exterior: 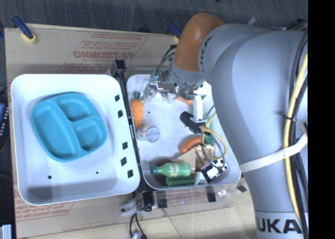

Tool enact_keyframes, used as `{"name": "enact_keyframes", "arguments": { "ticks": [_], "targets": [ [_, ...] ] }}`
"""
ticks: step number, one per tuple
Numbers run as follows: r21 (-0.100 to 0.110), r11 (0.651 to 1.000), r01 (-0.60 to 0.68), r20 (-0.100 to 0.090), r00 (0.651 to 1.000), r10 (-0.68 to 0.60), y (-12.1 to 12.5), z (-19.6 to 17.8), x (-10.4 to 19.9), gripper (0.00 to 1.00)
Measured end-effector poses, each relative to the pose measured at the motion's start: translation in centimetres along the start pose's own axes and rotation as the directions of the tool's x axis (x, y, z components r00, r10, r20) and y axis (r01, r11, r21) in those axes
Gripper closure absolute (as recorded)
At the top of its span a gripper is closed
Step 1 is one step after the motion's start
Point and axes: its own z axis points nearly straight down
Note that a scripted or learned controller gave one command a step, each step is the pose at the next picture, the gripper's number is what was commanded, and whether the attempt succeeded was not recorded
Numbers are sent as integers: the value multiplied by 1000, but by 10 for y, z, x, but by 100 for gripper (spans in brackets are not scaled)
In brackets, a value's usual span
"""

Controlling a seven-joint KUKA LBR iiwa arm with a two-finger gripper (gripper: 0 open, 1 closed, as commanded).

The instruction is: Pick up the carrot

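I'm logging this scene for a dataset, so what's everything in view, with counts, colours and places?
Shallow white plastic bins: two, side by side on the bench.
Blue divided plate: one, in the left bin.
Orange carrot: one, right bin, by its left wall.
Small grey round disc: one, right bin, beside the carrot.
Orange sausage-shaped piece: one, right bin, middle.
Green plastic bottle: one, lying at the right bin's near edge.
Brown cardboard sheet: one, under the bins.
Grey arm with orange band: one, over the right bin.

Even overhead light; soft shadows; slight blur; mild glare on bins [21, 128].
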Motion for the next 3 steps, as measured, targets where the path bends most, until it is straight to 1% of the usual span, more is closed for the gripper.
{"name": "enact_keyframes", "arguments": {
  "ticks": [1, 2, 3],
  "targets": [
    [2, 985, -171, -9, 985, 171, 0, 2, 3, 0],
    [5, 916, -402, -10, 916, 402, 0, 2, 5, 0],
    [16, 835, -551, -5, 835, 551, -8, 3, 4, 0]
  ]
}}
